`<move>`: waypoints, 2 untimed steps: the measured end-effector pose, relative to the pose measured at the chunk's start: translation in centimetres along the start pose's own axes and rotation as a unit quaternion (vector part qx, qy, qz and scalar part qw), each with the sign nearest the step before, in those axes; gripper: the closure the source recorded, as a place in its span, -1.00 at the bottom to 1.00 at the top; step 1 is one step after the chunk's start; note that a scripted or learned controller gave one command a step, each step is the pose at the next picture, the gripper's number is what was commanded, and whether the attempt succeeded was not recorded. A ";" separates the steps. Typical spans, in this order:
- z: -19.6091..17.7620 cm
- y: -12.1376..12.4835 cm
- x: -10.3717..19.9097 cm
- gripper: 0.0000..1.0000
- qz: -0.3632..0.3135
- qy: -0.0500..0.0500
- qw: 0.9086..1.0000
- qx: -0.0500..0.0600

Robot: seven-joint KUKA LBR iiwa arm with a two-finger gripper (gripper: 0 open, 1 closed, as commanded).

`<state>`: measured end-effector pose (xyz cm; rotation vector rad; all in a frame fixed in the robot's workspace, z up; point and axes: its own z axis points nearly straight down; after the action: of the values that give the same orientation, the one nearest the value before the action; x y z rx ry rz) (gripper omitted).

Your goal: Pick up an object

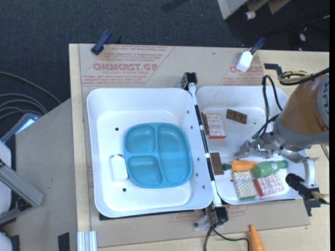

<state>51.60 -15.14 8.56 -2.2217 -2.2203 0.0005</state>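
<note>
While the gripper [250,148], its grasp impossible to tell, is poised above the carrot [244,166], descent is judged next.

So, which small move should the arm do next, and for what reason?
Probably a short descent toward the orange carrot. The gripper hangs in the right bin just above the carrot and the green bottle, and nothing shows between its fingers. The carrot lies nearest; going lower before closing seems the sensible step.
</note>
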 end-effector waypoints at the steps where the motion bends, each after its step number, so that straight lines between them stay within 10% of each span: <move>1: -16.0 8.4 -3.9 -1.00 -0.001 -0.001 1.000 -0.001; 2: -9.8 1.9 -3.4 -1.00 0.000 0.000 1.000 0.000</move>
<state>53.49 -18.55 18.34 -2.2208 -2.2204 0.0010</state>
